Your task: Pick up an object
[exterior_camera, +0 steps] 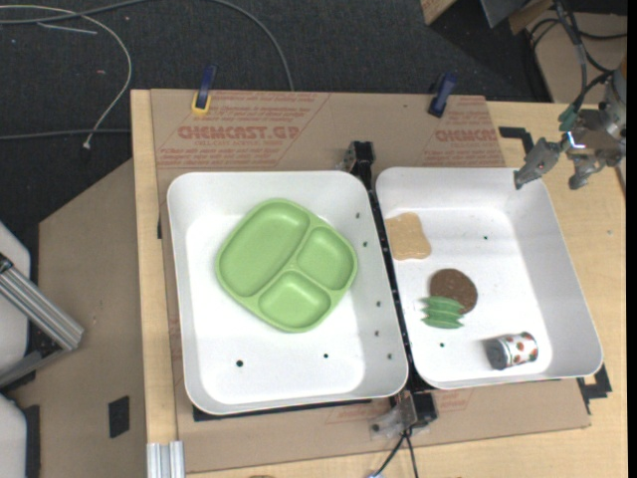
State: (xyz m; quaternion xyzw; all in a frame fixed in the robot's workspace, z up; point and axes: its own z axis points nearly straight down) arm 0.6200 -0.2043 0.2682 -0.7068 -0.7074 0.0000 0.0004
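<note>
Two-finger metal gripper point(557, 167) sits at the far right corner of the right shallow white bin point(557, 267), above its rim, fingers spread apart with nothing between them. In that bin, well apart from the gripper: 1 flat tan bread-shaped piece point(407, 237) near the left wall, 1 round brown disc point(454, 286) touching 1 green ridged piece point(444, 313) mid-bin, and 1 small patterned can point(512, 351) lying on its side near the front right. The left shallow white bin point(199, 357) holds 1 light green 3-compartment plastic plate point(287, 265), set at a slant.
</note>
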